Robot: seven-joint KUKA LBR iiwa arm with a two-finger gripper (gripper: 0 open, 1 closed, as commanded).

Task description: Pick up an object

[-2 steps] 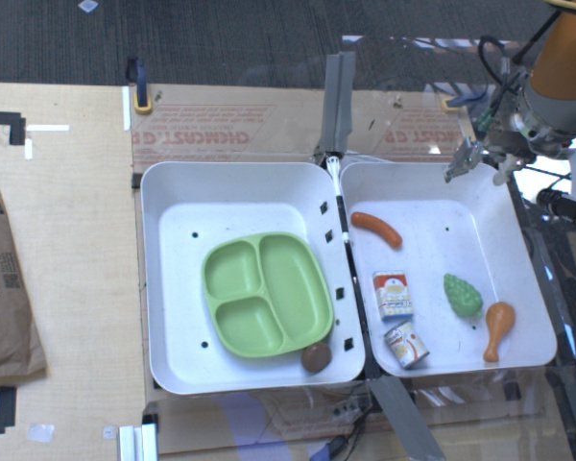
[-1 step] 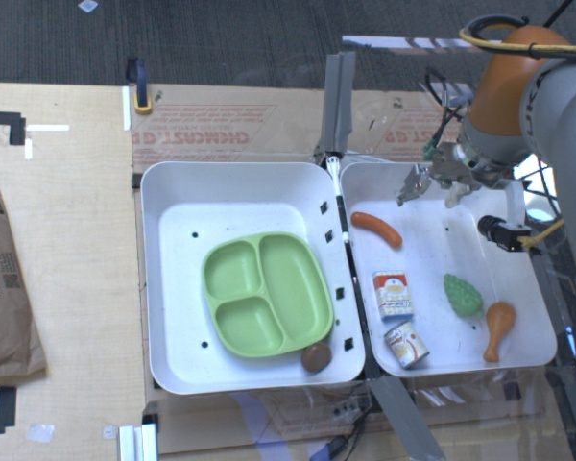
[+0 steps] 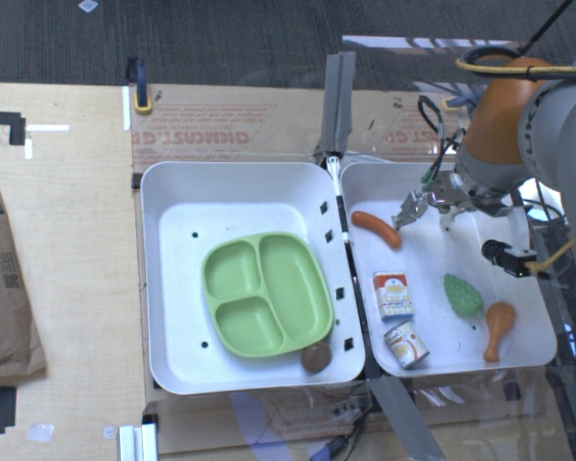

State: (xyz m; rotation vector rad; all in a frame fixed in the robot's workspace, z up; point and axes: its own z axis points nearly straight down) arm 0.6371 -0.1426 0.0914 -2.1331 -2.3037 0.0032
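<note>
Mirrored red lettering on the cardboard behind the bins cannot be read with certainty. The gripper hangs over the far part of the right bin, holding nothing; whether its fingers are open cannot be told. Just beside it, toward the left bin, lies a sausage. Nearer the camera are a small carton, a can, a green leafy item and a drumstick. Well left, the left bin holds a green divided plate and a brown lump.
</note>
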